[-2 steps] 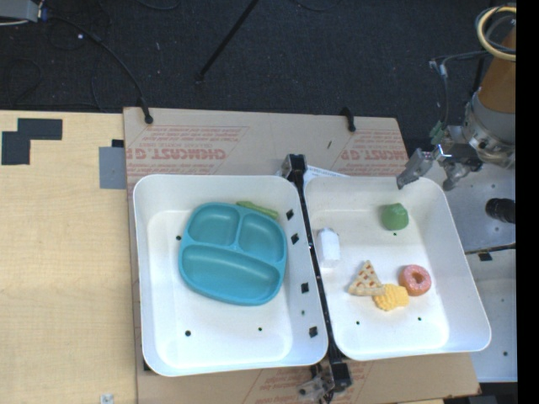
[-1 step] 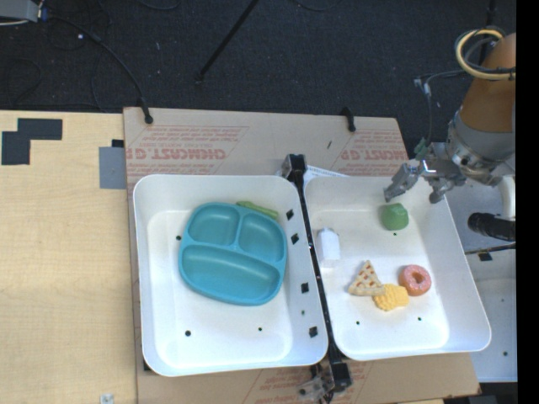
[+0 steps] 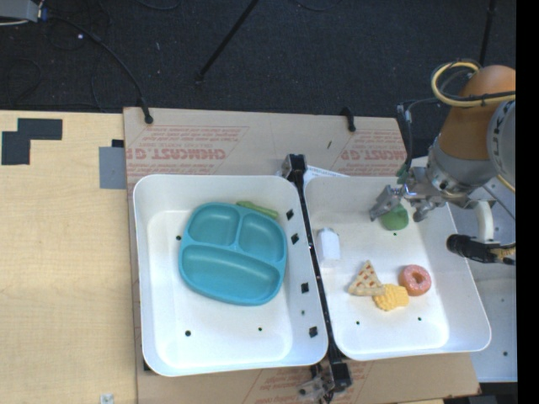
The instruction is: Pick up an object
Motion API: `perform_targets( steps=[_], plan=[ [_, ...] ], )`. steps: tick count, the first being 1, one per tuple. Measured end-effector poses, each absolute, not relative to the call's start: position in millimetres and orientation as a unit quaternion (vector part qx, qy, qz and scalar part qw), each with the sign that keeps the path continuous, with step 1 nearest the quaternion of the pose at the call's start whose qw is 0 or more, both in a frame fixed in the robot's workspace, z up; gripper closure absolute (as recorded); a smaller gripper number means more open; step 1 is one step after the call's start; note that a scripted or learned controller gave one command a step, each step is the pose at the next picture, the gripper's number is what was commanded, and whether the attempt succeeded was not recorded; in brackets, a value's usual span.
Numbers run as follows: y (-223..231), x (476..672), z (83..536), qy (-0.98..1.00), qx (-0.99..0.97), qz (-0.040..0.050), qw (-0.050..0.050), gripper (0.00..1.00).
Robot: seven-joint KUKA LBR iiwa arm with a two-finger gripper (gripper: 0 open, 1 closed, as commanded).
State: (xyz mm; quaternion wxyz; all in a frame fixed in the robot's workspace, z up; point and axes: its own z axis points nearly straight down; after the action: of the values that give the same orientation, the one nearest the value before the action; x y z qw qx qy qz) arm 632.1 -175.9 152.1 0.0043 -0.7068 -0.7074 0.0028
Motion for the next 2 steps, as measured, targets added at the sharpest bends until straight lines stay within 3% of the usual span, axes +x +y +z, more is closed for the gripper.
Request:
perform_targets(
  steps=[1, 2],
  plan=[
    [-176, 629.5, 86, -0.707, -0.707, 0.0029, 0.005, 0.0],
    [-177, 630.4, 99, -0.707, -0.707, 0.0032, 0.005, 1.0]
  ],
)
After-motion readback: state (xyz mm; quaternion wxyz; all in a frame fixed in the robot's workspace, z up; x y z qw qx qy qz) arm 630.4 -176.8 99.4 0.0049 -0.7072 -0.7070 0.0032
